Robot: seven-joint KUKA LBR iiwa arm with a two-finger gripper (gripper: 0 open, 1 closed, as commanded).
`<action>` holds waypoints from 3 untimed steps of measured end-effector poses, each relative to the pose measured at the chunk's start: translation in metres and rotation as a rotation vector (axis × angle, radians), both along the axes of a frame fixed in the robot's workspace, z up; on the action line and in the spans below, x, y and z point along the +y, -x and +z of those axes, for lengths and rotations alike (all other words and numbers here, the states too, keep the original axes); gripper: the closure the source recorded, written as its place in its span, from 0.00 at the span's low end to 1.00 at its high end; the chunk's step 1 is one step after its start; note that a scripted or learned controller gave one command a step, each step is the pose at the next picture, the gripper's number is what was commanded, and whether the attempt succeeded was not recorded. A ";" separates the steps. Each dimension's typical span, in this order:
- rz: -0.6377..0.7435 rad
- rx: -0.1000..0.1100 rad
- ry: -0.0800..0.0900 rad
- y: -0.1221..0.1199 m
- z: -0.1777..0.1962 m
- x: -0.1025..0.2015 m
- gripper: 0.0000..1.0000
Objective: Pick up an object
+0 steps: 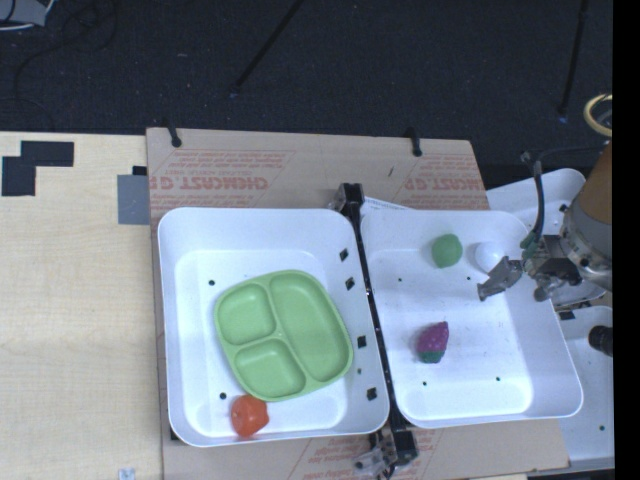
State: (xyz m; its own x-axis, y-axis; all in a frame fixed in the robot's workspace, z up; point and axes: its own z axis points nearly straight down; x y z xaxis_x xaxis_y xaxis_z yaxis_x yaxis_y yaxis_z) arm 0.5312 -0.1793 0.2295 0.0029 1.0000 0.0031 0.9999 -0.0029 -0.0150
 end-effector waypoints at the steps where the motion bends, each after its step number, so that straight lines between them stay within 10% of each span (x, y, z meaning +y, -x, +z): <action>1: 0.003 -0.012 0.002 -0.003 0.007 0.000 0.00; 3: 0.003 -0.007 0.000 0.005 -0.109 0.007 0.00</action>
State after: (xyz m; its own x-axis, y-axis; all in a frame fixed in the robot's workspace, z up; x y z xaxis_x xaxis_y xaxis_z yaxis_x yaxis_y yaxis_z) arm 0.5267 -0.1724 0.1208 0.0000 1.0000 0.0031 1.0000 0.0000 -0.0083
